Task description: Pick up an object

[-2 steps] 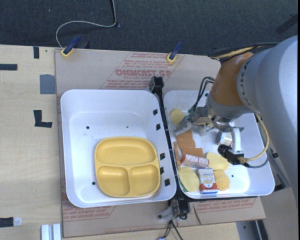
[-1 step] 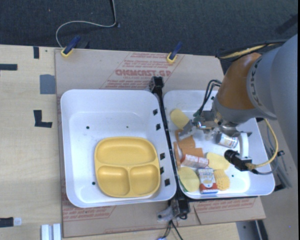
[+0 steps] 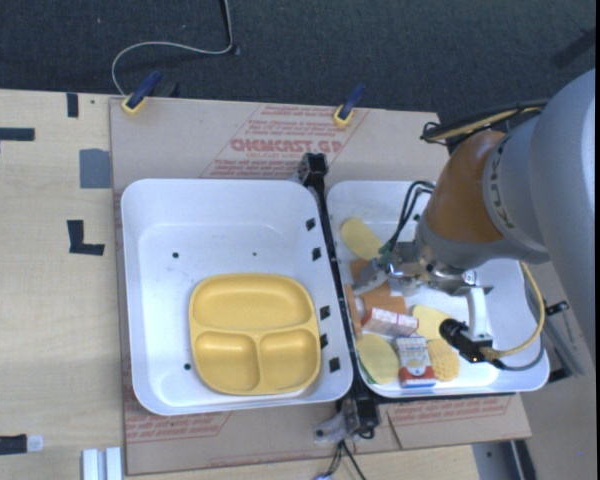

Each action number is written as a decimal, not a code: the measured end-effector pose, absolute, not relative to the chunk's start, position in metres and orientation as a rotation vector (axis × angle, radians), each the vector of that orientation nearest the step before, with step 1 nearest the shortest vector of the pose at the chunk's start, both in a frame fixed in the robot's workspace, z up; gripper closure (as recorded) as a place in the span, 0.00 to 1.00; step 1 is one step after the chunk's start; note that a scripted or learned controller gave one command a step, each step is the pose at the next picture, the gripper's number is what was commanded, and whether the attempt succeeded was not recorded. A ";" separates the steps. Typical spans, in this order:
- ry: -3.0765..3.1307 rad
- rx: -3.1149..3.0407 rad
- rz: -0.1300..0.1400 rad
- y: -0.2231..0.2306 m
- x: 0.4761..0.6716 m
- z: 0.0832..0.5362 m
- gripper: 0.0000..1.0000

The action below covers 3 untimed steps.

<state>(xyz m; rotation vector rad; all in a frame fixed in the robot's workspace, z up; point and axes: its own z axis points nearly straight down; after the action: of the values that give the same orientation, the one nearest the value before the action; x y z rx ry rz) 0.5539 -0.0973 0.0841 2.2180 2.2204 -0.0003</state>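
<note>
a: in the camera view, where are the objects?
b: small food items (image 3: 400, 343) lie piled in the right bin (image 3: 525, 373). a yellow oval one (image 3: 360, 238) has its long axis going up-left to down-right.
a: and the gripper (image 3: 405, 273)?
b: low over the pile. grasping or released, i cannot tell.
a: the left bin (image 3: 150, 268)?
b: it bears a yellow divided tray (image 3: 255, 333).

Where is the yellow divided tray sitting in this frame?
The yellow divided tray lies in the left bin, toward its near right corner, close to the black divider between the two bins.
</note>
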 end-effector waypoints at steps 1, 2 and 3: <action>2.222 2.219 0.001 -0.094 0.592 0.086 0.00; 2.223 2.223 -0.003 -0.101 0.579 0.094 0.00; 2.218 2.215 0.004 -0.096 0.547 0.086 0.00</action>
<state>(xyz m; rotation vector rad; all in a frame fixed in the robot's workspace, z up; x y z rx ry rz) 0.5468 -0.0964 0.0861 2.2150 2.2183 0.0039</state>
